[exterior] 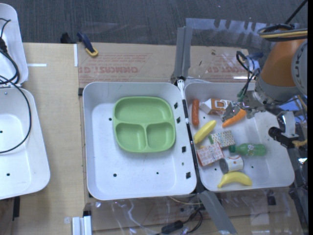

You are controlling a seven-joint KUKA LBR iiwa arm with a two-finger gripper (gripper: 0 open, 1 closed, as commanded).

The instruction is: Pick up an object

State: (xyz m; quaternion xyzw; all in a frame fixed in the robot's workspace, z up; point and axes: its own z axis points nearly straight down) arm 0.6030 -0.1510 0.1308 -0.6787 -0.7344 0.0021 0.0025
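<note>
A: Left to right. The left bin point(93, 146) sits mid-frame and holds a green divided plate point(145, 124), three compartments, nothing in them.

B: And the right bin point(281, 175)?

A: Cluttered. Along its left wall, an orange-red sausage-shaped piece point(195, 112) lies upright in the frame; just right of it a yellow banana point(204, 131), tilted. Below those, two small printed cards point(216, 147), a white can point(234, 163), a second banana point(234, 180) at the bottom, and a green bottle point(250, 150) on its side.

B: Gripper?

A: The gripper point(234, 115) is low in the upper part of the right bin, its metal fingers closed around a carrot point(234, 117), with a white carton point(215, 105) just beside it.

B: Step?

A: Judged: the grasp is made, the lift not yet. The next move calls for a straight rise, clear of the carton.

B: Any readable text?

A: Mirrored red print on the cardboard point(127, 62) behind the bins; I cannot make it out. Card print is too small.
</note>
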